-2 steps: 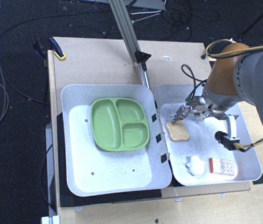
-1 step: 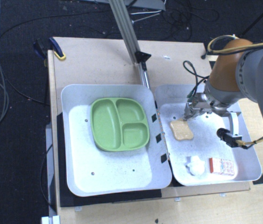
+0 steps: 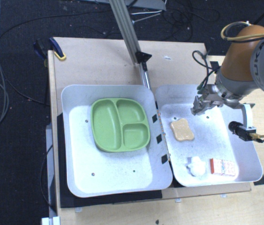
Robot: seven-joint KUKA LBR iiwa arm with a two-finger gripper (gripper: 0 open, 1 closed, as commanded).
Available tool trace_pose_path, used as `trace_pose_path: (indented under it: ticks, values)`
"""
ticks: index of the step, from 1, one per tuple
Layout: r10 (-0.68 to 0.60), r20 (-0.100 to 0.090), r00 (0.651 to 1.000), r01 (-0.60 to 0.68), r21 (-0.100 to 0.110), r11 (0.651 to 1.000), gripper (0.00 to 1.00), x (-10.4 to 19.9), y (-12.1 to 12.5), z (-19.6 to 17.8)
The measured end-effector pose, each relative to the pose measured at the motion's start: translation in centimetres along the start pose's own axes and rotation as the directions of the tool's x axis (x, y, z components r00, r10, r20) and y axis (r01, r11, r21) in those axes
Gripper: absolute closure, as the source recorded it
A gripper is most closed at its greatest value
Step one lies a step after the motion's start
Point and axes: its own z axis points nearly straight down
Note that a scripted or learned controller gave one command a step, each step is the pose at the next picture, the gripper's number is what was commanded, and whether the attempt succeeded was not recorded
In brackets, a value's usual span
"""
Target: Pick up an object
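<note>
Camera view: my gripper (image 3: 200, 108) hangs over the far part of the right bin (image 3: 244, 146), near a slice of toast (image 3: 182, 130) that lies flat on the bin floor, apart from my tool. A white crumpled lump (image 3: 197, 166) and a small red-and-white carton (image 3: 223, 167) rest near the bin's front wall, close beside each other; a green divided plate (image 3: 121, 124) sits in the left bin (image 3: 75, 139). Whether my tool stands wide or narrow I cannot tell; nothing shows between its tips. Risk, as I judge it: the toast is thin and flat, so a descent off its centre may only push it along the floor or close on air. Pose: my wrist points steeply down, the arm reaching in from the right, orange band (image 3: 244, 50) above
</note>
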Motion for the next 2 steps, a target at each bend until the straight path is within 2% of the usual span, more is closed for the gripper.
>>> trace_pose_path:
  ticks: [1, 2]
  values:
    - [-0.002, 0.000, 1.000, 0.002, -0.001, 1.000, 1.00, -0.50, 0.19, -6.26]
    - [-0.002, 0.000, 1.000, 0.002, 0.003, 1.000, 1.00, -0.49, 0.24, -5.81]
